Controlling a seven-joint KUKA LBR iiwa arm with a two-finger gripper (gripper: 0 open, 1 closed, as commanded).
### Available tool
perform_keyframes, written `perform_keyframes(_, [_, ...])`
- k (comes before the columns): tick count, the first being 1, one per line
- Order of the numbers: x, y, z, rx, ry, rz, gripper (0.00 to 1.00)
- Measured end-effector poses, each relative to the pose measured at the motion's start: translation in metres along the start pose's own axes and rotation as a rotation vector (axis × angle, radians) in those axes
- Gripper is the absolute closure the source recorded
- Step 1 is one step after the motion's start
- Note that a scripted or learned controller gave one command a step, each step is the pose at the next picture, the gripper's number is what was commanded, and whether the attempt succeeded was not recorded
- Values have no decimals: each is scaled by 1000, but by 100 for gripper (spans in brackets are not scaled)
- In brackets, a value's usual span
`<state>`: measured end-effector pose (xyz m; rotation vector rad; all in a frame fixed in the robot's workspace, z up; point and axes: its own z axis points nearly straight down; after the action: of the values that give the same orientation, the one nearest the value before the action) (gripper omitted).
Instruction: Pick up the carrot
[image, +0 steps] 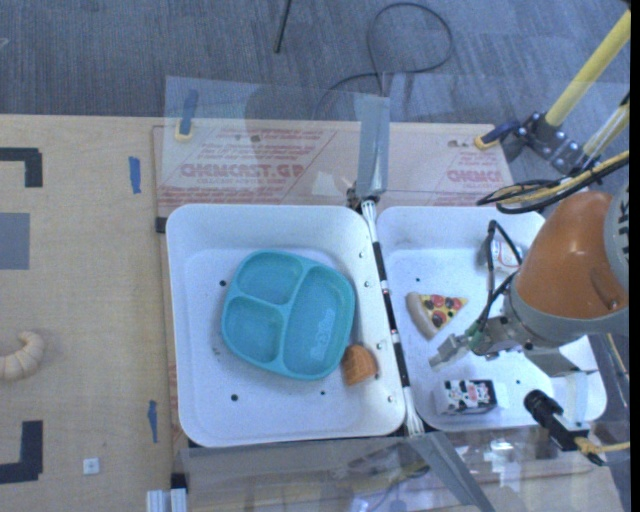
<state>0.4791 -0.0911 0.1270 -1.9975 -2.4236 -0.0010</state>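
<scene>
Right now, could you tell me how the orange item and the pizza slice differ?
The orange item is a rounded orange lump; the pizza slice is a flat pale wedge with coloured toppings. The orange item lies in the left bin, touching the teal plate; the pizza slice lies in the right bin, near the gripper. Both are small toy foods.

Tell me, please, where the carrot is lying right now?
The carrot lies in the left bin, at its lower right, against the teal plate.
</scene>
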Motion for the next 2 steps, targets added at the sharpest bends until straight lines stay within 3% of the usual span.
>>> perform_keyframes(1, [-2,0,-10,-3,0,5,100])
perform_keyframes(2, [147,29,-57,-1,-1,-66,100])
